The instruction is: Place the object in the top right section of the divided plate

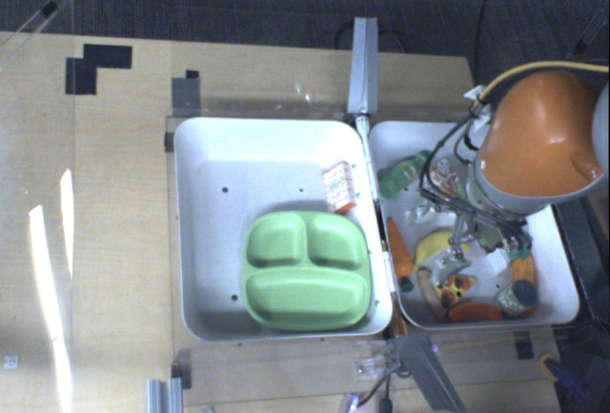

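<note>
The green divided plate (305, 270) lies in the left bin (219, 173), toward its front right. Its two small sections are at the back, and nothing lies in the top right section (336, 242). My gripper (464, 247) hangs low in the right bin (562, 292), under the orange band of the arm. It is over a heap of toy foods, just right of a yellow piece (432, 246). The wrist hides what is directly beneath it.
A small red and white packet (338, 186) lies in the left bin behind the plate. The right bin holds an orange carrot (400, 249) by the divider, a green item (401, 175) at the back and a red piece (474, 312) at the front.
</note>
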`<move>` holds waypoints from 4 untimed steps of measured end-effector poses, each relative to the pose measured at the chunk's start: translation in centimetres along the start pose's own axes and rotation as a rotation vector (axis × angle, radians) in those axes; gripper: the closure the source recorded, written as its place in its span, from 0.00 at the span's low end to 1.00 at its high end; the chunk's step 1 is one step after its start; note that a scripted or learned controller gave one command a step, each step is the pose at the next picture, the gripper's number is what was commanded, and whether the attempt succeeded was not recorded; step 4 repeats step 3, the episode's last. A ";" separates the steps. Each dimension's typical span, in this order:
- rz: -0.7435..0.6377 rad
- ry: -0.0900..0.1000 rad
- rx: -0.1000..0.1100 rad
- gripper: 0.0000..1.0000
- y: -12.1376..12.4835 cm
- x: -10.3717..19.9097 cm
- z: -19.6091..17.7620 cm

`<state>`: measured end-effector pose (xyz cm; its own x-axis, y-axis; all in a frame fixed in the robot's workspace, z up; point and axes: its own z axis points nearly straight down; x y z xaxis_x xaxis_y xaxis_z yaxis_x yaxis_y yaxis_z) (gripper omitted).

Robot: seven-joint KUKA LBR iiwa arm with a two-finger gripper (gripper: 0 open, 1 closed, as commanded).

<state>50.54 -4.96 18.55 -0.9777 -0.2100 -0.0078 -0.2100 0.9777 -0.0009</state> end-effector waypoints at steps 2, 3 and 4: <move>0.059 -0.005 0.007 1.00 -15.5 3.4 9.6; 0.059 -0.013 0.009 1.00 -15.5 3.0 8.4; 0.059 -0.013 0.009 1.00 -15.5 3.0 8.4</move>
